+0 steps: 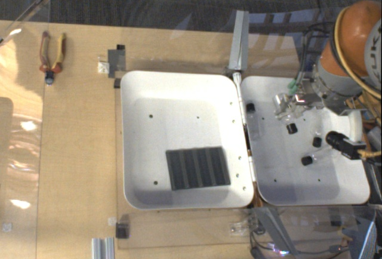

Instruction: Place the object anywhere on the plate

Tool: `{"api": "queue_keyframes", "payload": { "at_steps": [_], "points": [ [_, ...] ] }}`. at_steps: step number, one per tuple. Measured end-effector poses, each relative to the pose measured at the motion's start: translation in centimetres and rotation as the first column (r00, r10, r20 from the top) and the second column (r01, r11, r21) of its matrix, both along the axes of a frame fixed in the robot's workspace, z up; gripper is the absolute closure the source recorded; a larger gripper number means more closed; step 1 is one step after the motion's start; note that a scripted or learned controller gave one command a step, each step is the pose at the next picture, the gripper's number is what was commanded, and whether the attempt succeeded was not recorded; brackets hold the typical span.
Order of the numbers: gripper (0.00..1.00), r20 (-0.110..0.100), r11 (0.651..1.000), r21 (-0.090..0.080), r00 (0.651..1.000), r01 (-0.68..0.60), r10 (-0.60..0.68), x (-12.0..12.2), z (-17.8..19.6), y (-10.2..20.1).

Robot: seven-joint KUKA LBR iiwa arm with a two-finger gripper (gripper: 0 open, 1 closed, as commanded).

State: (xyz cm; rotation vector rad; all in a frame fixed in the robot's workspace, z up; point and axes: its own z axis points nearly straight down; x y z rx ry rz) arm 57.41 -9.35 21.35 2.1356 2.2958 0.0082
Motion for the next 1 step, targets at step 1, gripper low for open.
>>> {"api": "queue_keyframes", "payload": {
  "at_steps": [1],
  "points": [
    [1.0,-0.005,0.996,0.001,0.996,0.094,-0.094,4.65,-2.7,9.64]
  ]
}}
